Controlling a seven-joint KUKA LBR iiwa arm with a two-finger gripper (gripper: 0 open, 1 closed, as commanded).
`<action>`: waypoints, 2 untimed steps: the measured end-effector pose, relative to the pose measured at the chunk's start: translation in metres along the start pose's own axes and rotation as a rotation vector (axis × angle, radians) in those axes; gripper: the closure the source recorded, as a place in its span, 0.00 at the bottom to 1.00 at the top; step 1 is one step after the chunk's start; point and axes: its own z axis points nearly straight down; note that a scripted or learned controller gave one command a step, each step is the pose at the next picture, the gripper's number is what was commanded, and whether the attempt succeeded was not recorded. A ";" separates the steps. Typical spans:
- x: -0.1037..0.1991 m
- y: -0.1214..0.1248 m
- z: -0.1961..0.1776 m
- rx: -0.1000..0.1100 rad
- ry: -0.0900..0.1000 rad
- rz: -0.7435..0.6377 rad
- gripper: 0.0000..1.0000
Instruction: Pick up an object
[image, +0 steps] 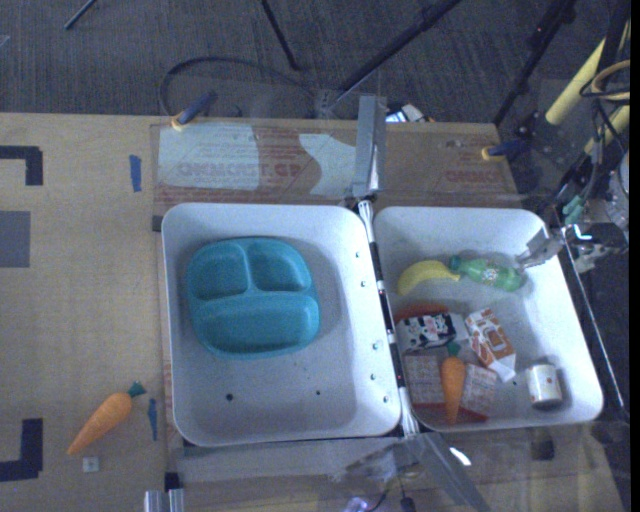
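The right bin (572, 300) holds several toy groceries. A yellow banana (424, 275) lies beside a green bottle (487, 272) near the bin's back. Below them are a cow-print carton (428, 329), an orange and white carton (490, 338), a small carrot (453, 385) lying on flat packets (424, 376), and a small silver can (544, 385). My gripper (541, 248) hangs at the bin's back right, just right of the bottle's end, with nothing seen in its grasp.
A teal divided plate (252, 296) lies in the left bin (300, 410). A second carrot (100, 421) lies on the bench at the front left. Cables and stands crowd the right side behind the arm.
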 end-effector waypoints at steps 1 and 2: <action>0.033 -0.005 0.176 -0.003 0.000 0.060 0.00; 0.032 -0.004 0.164 -0.008 -0.001 0.063 1.00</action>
